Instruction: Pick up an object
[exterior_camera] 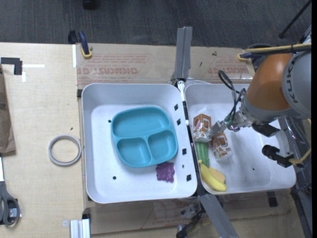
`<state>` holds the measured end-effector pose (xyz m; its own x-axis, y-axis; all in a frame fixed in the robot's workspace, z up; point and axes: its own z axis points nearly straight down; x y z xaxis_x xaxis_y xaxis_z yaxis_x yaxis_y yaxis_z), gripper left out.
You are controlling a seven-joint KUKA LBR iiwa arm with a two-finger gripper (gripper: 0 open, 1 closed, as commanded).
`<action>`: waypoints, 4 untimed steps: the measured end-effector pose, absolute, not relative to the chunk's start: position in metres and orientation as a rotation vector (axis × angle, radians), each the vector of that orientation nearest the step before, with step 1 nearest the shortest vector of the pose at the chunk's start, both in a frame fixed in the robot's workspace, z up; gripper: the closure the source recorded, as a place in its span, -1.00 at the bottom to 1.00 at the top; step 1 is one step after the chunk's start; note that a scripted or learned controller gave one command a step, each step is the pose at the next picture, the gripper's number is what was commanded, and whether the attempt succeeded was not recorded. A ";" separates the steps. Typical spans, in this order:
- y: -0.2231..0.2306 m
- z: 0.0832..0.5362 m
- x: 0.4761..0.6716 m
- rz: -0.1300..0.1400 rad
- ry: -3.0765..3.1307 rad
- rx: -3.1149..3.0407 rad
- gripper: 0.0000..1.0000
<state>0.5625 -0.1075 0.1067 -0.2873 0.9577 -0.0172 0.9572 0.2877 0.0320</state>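
two snack packets (212, 135) lie in the right bin (257, 175), directly under and left of the hand (221, 127), which sits low between them, seemingly touching. finger spread cannot be told; nothing visibly held. a green item (202, 152) and banana (213, 178) lie just below the packets. left bin (94, 148) carries a blue tray (143, 137) and purple grapes (166, 172). tape ring (65, 149) rests on the surface (34, 113).

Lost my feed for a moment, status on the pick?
Hand low in right white bin, among orange-and-white snack packets. Grasp unconfirmed. Green vegetable and yellow banana crowd alongside.
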 end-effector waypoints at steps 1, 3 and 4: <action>-0.109 0.097 0.550 0.006 2.502 1.879 -1.00; -0.103 0.100 0.535 -0.001 2.617 1.738 1.00; -0.057 0.192 0.575 -0.002 2.525 1.868 1.00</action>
